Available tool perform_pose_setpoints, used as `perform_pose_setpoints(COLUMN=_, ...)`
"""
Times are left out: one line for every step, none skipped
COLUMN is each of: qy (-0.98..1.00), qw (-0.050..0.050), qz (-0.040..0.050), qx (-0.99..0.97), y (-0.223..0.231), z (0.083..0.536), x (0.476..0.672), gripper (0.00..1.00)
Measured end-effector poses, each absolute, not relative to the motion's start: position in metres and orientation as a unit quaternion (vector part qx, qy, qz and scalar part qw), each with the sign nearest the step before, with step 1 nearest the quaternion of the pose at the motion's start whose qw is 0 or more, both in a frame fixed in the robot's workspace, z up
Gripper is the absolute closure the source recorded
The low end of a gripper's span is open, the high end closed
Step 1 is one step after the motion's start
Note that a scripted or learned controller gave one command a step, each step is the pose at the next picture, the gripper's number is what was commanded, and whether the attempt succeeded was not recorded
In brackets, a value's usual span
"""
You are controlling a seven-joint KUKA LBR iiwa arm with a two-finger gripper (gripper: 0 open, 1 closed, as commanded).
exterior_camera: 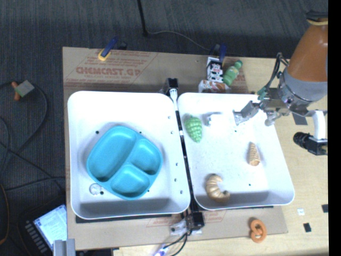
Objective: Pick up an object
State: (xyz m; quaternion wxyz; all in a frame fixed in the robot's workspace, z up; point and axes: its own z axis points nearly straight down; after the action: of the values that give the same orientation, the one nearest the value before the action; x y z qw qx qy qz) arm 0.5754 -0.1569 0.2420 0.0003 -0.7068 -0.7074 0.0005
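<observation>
Objects for picking lie in the right bin (277,196): a green bumpy toy fruit (193,128) near its upper left, a croissant (216,187) at the lower middle, and a small tan cone-shaped pastry (254,154) toward the right. The left bin (80,143) holds a blue divided plate (124,161). Outside the bins, an orange ring (258,230) lies at lower right of the frame. The gripper (246,112) hangs over the right bin's upper right, apart from every item; whether it is spread or closed cannot be told.
</observation>
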Motion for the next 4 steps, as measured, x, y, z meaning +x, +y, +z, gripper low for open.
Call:
perform_pose_setpoints(qy=-0.707, qw=0.002, qz=0.0013, qx=-0.707, y=-0.164, z=0.104, x=0.562, gripper=0.00)
perform_pose_setpoints(qy=-0.707, qw=0.001, qz=0.0007, qx=-0.707, y=-0.135, z=0.093, x=0.494, gripper=0.00)
perform_pose_setpoints(qy=-0.707, qw=-0.001, qz=0.0001, qx=-0.707, y=-0.138, z=0.144, x=0.604, gripper=0.00)
perform_pose_setpoints(qy=-0.707, qw=-0.003, qz=-0.0017, qx=-0.707, y=-0.115, z=0.088, x=0.533, gripper=0.00)
